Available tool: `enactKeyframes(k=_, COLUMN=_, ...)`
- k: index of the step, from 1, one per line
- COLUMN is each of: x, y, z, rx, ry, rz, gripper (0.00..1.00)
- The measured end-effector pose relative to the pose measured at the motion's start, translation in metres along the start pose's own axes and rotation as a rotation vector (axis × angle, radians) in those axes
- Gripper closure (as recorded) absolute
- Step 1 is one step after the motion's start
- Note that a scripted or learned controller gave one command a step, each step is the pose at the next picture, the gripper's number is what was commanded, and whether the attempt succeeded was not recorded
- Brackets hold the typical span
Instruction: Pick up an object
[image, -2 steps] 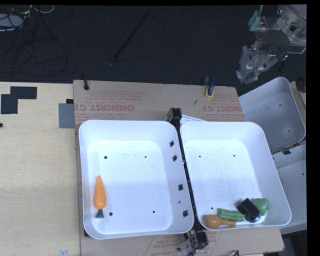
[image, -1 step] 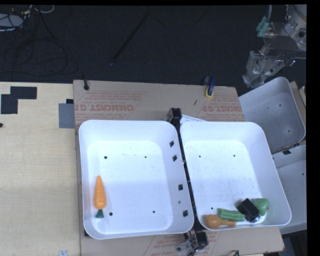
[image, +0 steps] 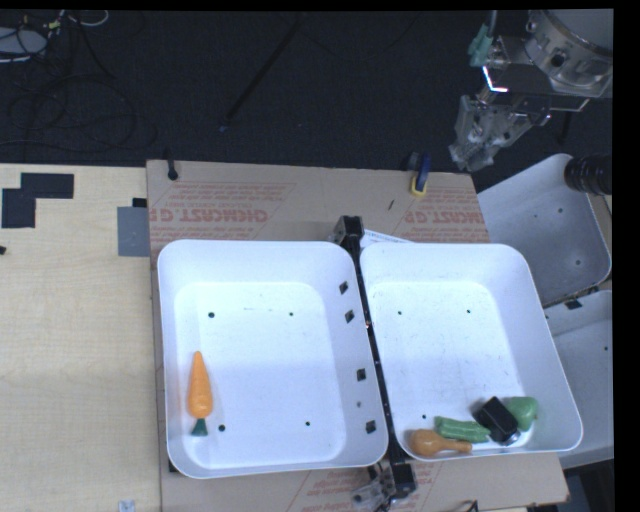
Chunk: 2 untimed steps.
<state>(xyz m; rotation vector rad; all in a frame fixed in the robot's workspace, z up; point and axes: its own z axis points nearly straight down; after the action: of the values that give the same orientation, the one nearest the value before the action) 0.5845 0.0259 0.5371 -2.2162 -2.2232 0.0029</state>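
Robotics lab, white bins on cardboard-covered bench, loose cables behind

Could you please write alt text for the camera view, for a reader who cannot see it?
Two shallow white bins sit side by side; the gripper is raised beyond their far right corner. The left bin holds a toy carrot; the right bin holds a black block, green pieces and an orange piece.

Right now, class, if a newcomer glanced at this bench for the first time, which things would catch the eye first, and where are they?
The orange toy carrot stands out, lying alone near the left bin's front-left corner. Next comes the cluster in the right bin's front-right corner: a black block among green pieces and an orange-brown pear-shaped toy. The gripper hangs high beyond the bins, at upper right.
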Motion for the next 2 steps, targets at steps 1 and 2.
enactKeyframes(k=1, x=-0.020, y=-0.012, z=0.000, rx=0.002, ry=-0.001, rz=0.004, gripper=1.00)
enactKeyframes(k=2, x=-0.025, y=-0.027, z=0.000, rx=0.003, ry=0.000, rz=0.003, gripper=1.00)
